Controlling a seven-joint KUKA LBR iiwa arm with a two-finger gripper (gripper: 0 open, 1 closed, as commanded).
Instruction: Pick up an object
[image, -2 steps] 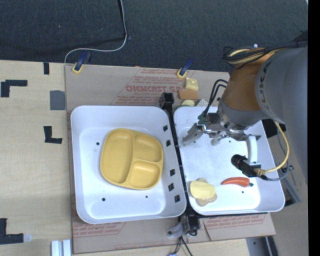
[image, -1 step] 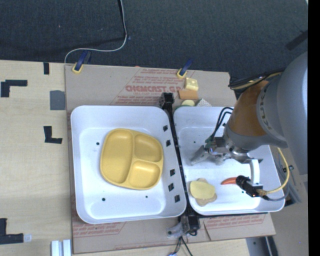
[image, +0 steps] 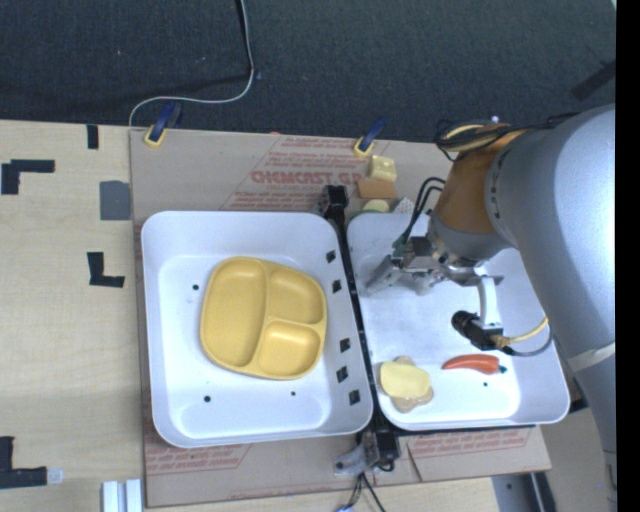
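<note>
Grey arm (image: 560, 210) looms over the right bin (image: 530, 400). Left bin (image: 165, 300) holds a yellow tray (image: 263, 317). Right bin's near edge: pale yellow piece (image: 404, 382), red pepper (image: 470, 364) beside it. Gripper (image: 385, 272) low near the divider; its state I cannot tell.

We see the grey arm (image: 560, 200) reaching in from the right, orange band above the wrist, gripper (image: 400, 272) lowered.

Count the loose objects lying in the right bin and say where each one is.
2 visible. A pale yellow object lies near the right bin's front-left corner; a red-orange object lies to its right, near the front. The arm covers the bin's back part, so more may be hidden.
</note>
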